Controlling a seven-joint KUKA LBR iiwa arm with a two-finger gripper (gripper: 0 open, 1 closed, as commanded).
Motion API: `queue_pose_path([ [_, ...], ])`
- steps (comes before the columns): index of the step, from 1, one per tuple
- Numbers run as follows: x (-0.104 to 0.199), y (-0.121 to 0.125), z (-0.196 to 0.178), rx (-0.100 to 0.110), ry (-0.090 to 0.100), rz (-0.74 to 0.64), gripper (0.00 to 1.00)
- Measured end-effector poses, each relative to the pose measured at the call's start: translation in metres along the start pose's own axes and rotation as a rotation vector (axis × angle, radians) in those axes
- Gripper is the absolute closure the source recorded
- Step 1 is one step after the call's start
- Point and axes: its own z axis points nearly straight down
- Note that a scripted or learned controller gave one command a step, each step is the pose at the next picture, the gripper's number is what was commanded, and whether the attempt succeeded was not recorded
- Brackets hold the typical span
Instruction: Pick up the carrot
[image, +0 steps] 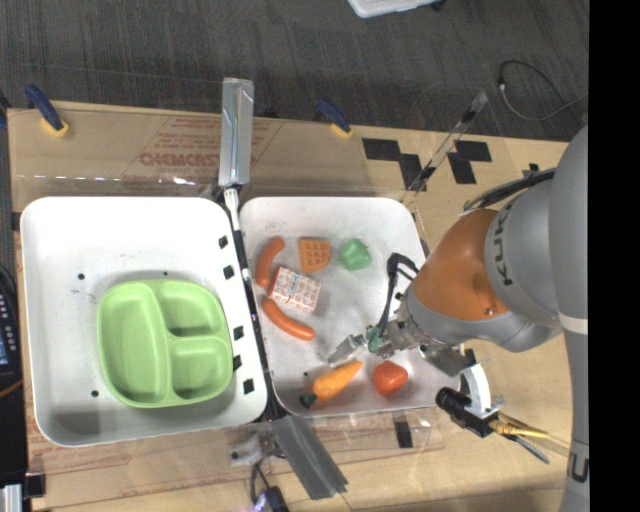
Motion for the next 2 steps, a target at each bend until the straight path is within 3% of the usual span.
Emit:
queue_pose_path([
  [1,0.0196,0.0037,0.0006,0.002,-0.001,0.019,0.00],
  [2,0.0262,0.0054,0.0007,0.003,0.000,-0.305,0.00],
])
